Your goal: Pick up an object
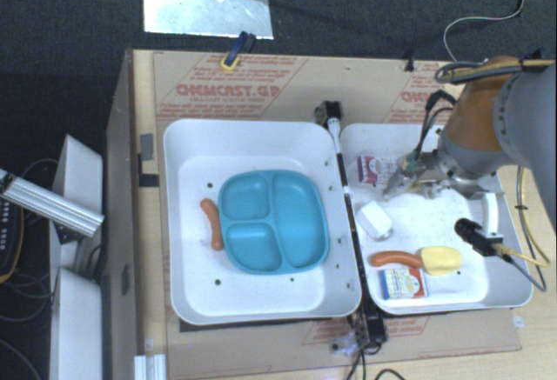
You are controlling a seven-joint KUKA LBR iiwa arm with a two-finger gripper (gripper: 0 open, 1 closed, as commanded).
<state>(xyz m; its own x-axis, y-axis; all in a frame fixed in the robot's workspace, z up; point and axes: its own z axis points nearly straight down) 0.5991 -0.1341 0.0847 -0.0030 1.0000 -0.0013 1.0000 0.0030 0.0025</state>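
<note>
Reaching with the tool (406, 178) low into the far part of the right bin (513, 287), under the grey arm (522, 122). Not being able to tell whether the tool is wide or narrow, since the wrist is hiding it from above, and not seeing any object held by it. Taking as the likely target the pink and white packet (369, 168), lying flat just beside the tool on the side away from the arm, close to the bin wall. Counting also the white block (374, 219) as a candidate, a little nearer to the camera than the tool and apart from it. Leaving aside the orange sausage (396, 258), the yellow block (441, 260) and the small carton (402, 283), grouped well apart from the tool toward the near rim. For doing this step well: centring over one object only, opening wider than it before going down, descending straight, closing slowly. Expecting trouble from the packet, probably too flat to grip and likely to slide against the wall. Preferring perhaps the white block, probably thicker and with free space around it. Checking the hold before lifting.
</note>
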